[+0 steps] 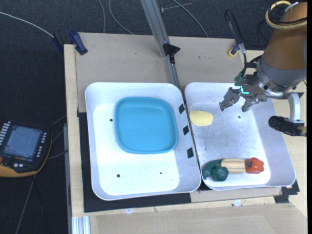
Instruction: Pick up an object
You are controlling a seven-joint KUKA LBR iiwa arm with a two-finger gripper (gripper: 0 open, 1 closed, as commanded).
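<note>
My gripper (pixel 238 103) hangs over the upper part of the right bin (pixel 273 145), its two fingers spread apart with nothing between them. A pale yellow lemon-shaped object (pixel 201 118) lies at that bin's left side, down and to the left of the fingers. Along the bin's front edge lie a green object (pixel 216 171), a tan cylinder (pixel 233 165) and a red tomato-like piece (pixel 254 165), touching in a row.
The left bin (pixel 100 130) holds a square blue plate (pixel 145 125). A metal pole (pixel 158 21) slants across the bench's back toward the gap between the bins. A teach pendant (pixel 22 145) rests on the floor at far left.
</note>
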